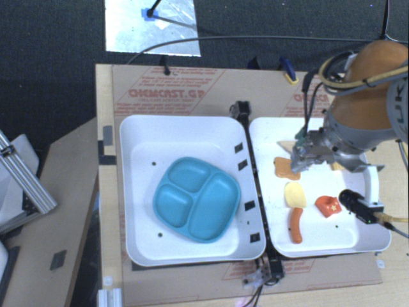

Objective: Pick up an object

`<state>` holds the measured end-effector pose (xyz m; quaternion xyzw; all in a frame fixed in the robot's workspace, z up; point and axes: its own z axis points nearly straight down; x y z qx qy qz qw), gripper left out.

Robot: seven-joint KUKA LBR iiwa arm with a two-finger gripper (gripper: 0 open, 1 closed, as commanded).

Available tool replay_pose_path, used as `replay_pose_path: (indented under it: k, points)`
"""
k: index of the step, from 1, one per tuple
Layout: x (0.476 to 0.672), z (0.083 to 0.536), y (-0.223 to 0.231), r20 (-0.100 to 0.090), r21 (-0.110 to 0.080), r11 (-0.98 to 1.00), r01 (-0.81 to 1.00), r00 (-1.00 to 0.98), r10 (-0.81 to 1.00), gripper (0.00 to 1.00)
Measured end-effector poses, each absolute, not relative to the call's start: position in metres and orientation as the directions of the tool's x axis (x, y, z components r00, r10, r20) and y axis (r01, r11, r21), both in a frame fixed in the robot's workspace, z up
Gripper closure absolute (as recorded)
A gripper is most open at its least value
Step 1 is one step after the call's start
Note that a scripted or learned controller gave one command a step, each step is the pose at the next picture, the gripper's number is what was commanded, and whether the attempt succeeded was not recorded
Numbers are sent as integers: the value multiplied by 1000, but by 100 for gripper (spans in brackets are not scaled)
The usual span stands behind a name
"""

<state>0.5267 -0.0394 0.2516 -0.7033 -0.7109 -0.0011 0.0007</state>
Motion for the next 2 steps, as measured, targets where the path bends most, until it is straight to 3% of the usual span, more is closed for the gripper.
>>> replay_pose_path:
  k: [2]
  points:
    - [533,222,62,2,1,10,1000,-10,1000,100]
